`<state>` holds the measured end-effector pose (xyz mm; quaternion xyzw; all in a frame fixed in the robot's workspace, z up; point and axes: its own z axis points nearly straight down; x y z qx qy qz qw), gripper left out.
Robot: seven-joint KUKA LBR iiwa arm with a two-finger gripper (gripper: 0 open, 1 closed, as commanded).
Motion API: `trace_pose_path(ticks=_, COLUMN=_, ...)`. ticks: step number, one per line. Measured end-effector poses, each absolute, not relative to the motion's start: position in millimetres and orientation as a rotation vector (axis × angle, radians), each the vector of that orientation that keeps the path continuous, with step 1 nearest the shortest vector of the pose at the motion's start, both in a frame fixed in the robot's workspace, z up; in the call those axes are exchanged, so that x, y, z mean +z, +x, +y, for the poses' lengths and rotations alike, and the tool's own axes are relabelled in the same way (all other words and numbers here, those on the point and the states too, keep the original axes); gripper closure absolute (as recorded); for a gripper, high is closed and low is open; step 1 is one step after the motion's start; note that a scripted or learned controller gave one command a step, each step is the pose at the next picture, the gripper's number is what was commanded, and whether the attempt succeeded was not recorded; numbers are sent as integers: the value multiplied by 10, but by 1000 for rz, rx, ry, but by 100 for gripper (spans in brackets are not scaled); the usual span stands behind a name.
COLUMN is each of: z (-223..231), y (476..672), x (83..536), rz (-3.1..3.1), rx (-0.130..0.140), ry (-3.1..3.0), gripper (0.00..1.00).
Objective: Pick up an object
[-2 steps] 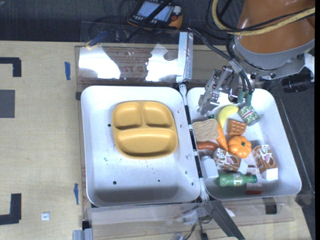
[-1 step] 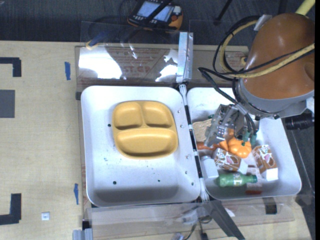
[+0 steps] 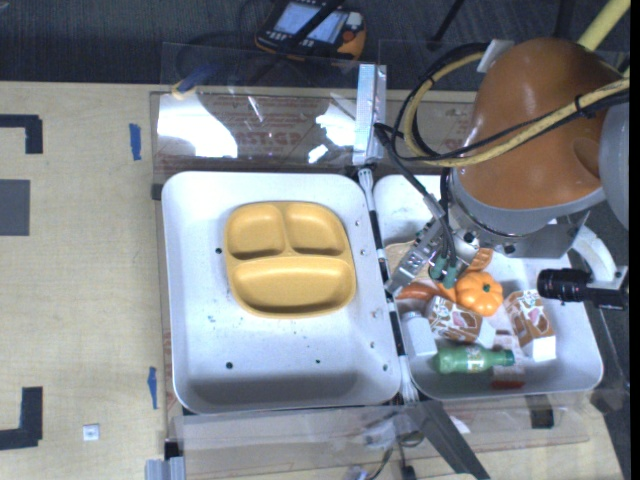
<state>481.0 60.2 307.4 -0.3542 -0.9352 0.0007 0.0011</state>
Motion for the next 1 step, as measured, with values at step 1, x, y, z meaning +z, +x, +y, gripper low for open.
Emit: trace_pose_path(ticks=1, z=353, y=5579, x=2888, rz=-2991, rx=-1, ry=-972, gripper=100)
